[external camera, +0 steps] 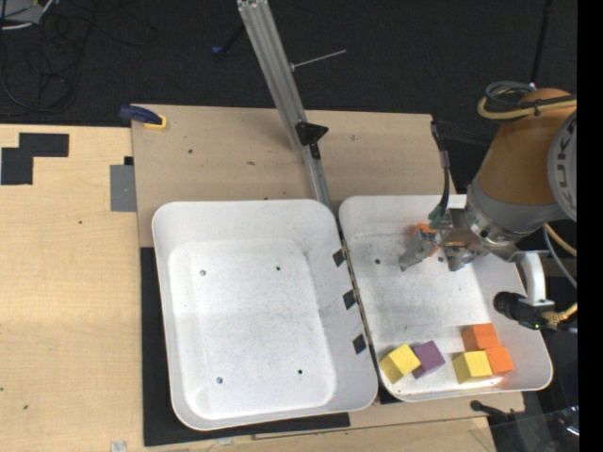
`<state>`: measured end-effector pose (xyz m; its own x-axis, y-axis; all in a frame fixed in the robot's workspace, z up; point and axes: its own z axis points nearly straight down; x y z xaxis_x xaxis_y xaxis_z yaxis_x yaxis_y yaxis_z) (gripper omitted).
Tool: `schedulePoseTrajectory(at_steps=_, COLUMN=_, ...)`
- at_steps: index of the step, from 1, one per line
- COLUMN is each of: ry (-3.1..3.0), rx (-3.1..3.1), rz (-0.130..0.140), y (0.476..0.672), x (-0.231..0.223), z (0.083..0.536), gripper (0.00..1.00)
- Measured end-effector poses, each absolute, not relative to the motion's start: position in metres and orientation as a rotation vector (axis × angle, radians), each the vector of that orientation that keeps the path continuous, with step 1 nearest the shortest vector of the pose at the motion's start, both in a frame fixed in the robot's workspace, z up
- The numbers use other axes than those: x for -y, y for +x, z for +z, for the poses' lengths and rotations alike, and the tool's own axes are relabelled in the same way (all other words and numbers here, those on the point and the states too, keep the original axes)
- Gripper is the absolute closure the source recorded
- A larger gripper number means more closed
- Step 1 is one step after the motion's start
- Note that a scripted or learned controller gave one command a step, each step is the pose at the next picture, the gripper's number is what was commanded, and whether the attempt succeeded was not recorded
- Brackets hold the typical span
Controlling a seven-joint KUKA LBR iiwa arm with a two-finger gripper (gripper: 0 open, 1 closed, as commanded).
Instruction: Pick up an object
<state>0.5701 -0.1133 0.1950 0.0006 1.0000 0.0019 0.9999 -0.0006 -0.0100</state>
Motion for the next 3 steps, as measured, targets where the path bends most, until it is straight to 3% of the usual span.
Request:
schedulePoseTrajectory(at_steps=2, ry=-2.223, rx=2.216, rz=0.003, y=0.574, x=0.119, z=0.093, gripper=0.0)
schedulePoseTrajectory(at_steps=3, ry=-2.233, rx=2.205, rz=0.004, y=0.573, x=0.122, z=0.104, gripper=1.0)
